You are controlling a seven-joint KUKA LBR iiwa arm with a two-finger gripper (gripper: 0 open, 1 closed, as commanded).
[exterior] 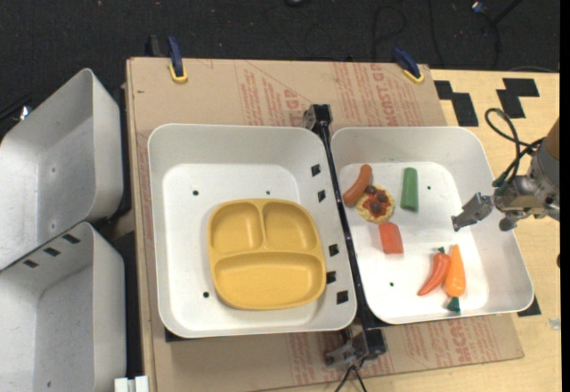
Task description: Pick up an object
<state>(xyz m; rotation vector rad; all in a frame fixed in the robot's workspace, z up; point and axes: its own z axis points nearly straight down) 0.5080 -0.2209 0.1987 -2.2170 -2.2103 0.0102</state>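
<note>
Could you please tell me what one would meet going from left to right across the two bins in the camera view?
Yellow divided tray → sausage → red block → green block → red pepper → carrot → gripper.

The arm (545, 176) is cut off by the frame's right edge. Its gripper (472, 210) is blurred, perhaps open; the fingers cannot be read. At lower left, a white tub (53, 319) runs off-frame.
</note>
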